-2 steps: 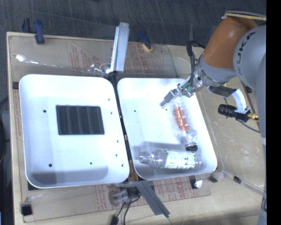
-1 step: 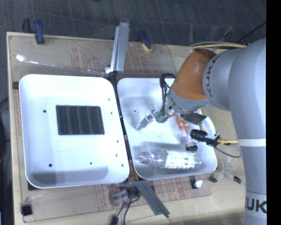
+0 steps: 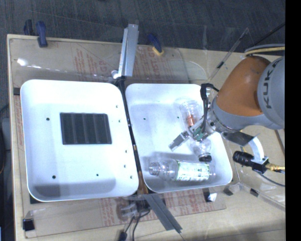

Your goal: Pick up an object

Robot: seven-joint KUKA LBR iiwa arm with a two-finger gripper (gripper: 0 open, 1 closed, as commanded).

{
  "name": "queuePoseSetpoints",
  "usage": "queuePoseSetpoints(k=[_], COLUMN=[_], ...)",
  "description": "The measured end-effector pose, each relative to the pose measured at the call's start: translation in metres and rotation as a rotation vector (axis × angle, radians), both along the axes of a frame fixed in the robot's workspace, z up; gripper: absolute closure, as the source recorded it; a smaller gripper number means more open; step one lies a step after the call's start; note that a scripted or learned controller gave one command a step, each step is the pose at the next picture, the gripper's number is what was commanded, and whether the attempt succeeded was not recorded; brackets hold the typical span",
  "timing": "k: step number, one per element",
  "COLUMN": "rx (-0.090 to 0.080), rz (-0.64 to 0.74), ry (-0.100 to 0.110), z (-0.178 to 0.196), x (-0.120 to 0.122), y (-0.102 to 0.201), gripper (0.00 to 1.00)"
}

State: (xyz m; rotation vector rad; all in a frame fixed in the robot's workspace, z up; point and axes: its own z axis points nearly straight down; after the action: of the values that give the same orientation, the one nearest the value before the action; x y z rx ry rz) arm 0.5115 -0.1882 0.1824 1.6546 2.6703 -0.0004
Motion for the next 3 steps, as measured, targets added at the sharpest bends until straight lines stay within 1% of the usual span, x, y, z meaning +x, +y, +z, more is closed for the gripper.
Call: queuePoseSetpoints(k=[1,2,3], rx=[0.002,-0.001,-0.001], rz=[-0.117,-0.163,0.023], ry=[0.005,0.0,-0.002], z=[-0.021,-0.025,0.003], x=[0.0,0.009,0.01], y=[-0.021,-0.023,-0.004], gripper=[0.0,0.0,0.0])
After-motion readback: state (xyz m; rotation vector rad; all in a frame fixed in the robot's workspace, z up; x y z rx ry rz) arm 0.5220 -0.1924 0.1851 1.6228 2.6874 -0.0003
